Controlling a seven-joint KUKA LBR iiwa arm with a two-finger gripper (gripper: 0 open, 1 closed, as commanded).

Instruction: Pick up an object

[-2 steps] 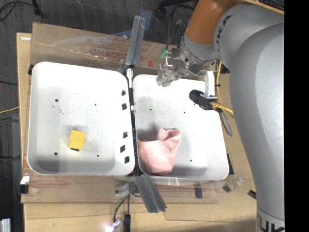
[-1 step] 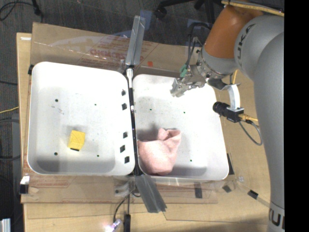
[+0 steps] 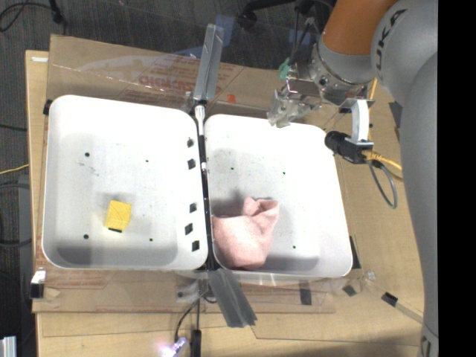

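On the bench: two shallow white bins sit side by side, on brown cardboard.
Left bin (image 3: 74, 117): holds a small yellow block (image 3: 118, 215) lying flat on the floor of the bin, toward the near-left part, well apart from every wall.
Yellow block: roughly square from above, turned slightly askew to the bin's edges, with a darker shaded edge on its near side.
Right bin (image 3: 312, 162): holds a pink cloth (image 3: 245, 233) bunched in the near-left part, its left edge against the wall next to the divider.
Pink cloth: crumpled, with a raised fold at its far end and a broader flat lobe toward the near rim.
Divider (image 3: 199, 184): a dark strip with small black clips runs between the two bins; a grey bar (image 3: 208, 62) extends from its far end across the cardboard.
Arm (image 3: 401, 88): grey with an orange band, reaching in from the right, above the far-right corner of the right bin.
Gripper (image 3: 281, 114): hangs over the far rim of the right bin, well apart from both the cloth and the block.
Gripper state: the pale, translucent fingertips stand close together with nothing visible between them; whether they are fully pressed together cannot be told from this angle.
Cables: a black connector (image 3: 343, 144) and a looping grey cable (image 3: 387, 181) hang beside the wrist, over the bin's right rim.
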